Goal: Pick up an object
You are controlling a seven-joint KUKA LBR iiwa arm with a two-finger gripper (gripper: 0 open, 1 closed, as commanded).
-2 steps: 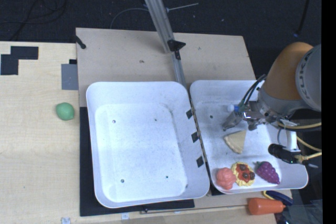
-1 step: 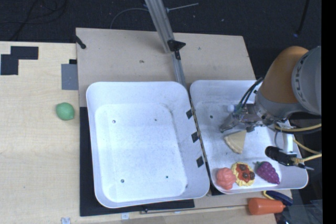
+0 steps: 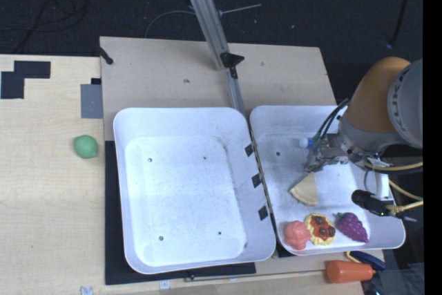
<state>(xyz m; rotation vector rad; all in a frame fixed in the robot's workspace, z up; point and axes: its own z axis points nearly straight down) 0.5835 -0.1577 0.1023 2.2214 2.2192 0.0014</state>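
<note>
While the arm reaches in from the right, its hand hangs low in the right bin, just above the upper tip of a pale wedge; whether it touches the wedge, I cannot tell, nor how the hand is set. Along the bin's front edge lie a pink lump, a yellow-and-red piece and purple grapes, side by side. A green ball sits on the table, left of the left bin. An orange thing lies just beyond the right bin's front rim.
</note>
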